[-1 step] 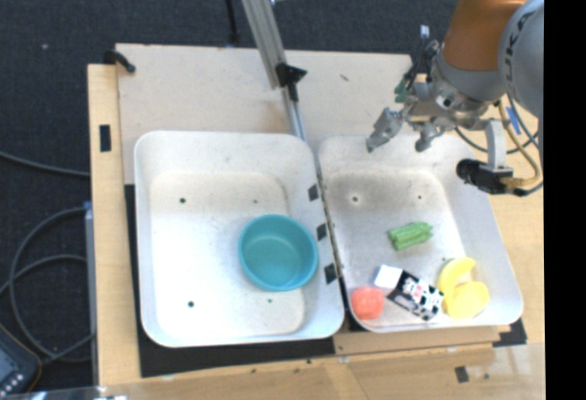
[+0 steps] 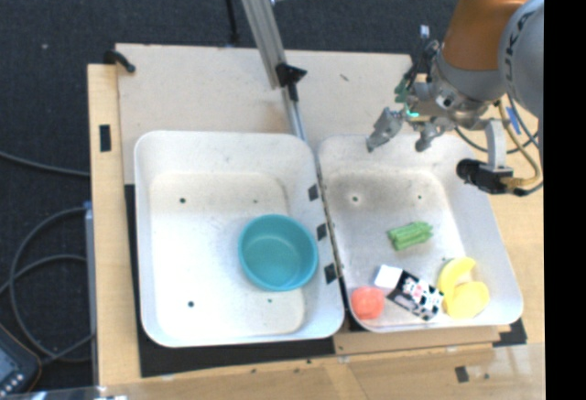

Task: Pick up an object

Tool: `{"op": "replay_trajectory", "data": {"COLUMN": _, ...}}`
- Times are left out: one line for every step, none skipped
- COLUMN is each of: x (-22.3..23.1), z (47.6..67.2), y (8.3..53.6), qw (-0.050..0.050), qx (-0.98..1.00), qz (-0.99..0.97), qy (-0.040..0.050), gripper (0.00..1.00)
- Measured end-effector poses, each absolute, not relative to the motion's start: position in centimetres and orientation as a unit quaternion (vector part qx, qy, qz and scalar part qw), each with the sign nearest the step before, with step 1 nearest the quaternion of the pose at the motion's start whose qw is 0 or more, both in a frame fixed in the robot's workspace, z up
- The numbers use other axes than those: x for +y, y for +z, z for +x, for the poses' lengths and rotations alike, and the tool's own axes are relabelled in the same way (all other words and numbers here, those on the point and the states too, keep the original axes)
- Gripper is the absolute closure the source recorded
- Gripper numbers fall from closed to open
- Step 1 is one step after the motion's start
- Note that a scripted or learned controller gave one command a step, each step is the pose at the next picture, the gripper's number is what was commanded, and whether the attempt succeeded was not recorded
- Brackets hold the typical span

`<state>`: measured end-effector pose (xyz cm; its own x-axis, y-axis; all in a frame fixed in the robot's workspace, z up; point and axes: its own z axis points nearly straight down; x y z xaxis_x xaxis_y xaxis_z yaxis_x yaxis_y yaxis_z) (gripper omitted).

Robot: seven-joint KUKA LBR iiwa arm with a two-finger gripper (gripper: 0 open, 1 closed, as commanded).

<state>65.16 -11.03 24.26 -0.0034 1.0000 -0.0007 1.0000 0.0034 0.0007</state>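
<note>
- The likeliest things to pick lie in the right bin, gathered toward its near edge.
- A green ridged block lies alone near the bin's middle, tilted a little, well apart from the rest.
- Along the near rim sits an orange-red ball at the left corner – just beside it a small white block, and touching that, a black-and-white patterned piece; its shape is too small to make out, perhaps a toy figure.
- At the right of that cluster is a yellow object, which looks like two rounded pieces overlapping, next to the patterned piece.
- The gripper hangs above the far rim of the right bin, well apart from every object – its two grey fingers are spread with a clear gap between them and nothing in that gap.
- The arm rises behind it at the upper right, its orange band above the grey wrist, with cables looping alongside.
- The left bin holds a teal bowl, upright, near the bin's right wall.
- A grey metal post slants up from the seam between the two bins at the far side.
- Both bins rest on a pale wooden bench.
</note>
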Motion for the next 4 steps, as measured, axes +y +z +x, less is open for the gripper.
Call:
{"op": "replay_trajectory", "data": {"x": -11.0, "z": 65.0, "y": 17.9, "qw": -0.001, "qx": 0.707, "qz": 0.707, "qy": -0.0024, "gripper": 0.0}}
{"op": "replay_trajectory", "data": {"x": -11.0, "z": 64.5, "y": 13.5, "qw": 0.0, "qx": 0.707, "qz": 0.708, "qy": -0.002, "gripper": 0.0}}
{"op": "replay_trajectory", "data": {"x": -11.2, "z": 64.4, "y": 9.9, "qw": 0.0, "qx": 0.706, "qz": 0.708, "qy": -0.0017, "gripper": 0.0}}
{"op": "replay_trajectory", "data": {"x": -11.3, "z": 64.6, "y": 11.3, "qw": 0.002, "qx": 0.704, "qz": 0.71, "qy": 0.0008, "gripper": 1.0}}
